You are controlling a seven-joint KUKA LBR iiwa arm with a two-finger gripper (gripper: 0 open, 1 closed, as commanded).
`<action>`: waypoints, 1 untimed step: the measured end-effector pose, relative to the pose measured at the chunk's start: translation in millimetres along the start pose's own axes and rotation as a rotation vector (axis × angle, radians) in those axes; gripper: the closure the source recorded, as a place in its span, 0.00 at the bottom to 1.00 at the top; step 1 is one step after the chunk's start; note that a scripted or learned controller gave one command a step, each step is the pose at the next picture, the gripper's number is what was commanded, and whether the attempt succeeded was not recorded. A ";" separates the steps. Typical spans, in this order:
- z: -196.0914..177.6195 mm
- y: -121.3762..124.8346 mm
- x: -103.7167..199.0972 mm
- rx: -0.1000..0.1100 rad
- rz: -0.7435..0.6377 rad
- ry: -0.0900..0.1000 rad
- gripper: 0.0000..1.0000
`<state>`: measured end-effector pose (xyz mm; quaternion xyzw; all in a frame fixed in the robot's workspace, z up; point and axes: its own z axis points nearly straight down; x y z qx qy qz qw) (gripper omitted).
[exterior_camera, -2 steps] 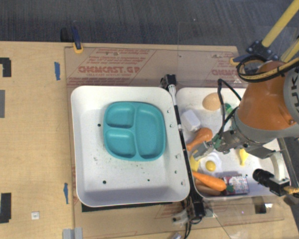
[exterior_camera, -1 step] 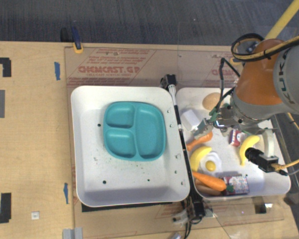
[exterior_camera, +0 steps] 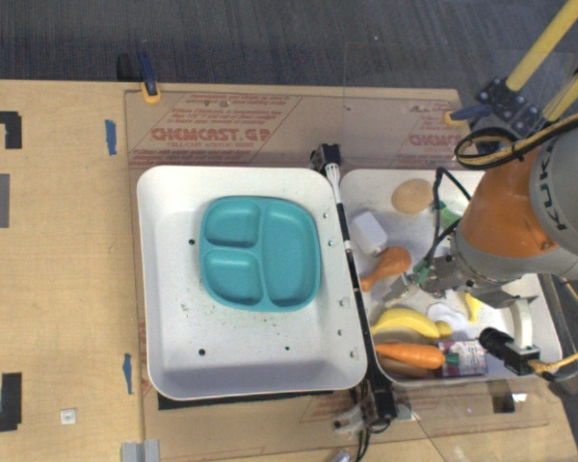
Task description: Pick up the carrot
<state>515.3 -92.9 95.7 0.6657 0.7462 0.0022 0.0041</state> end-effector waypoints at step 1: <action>-21.6 46.8 -10.4 0.005 0.213 0.000 0.00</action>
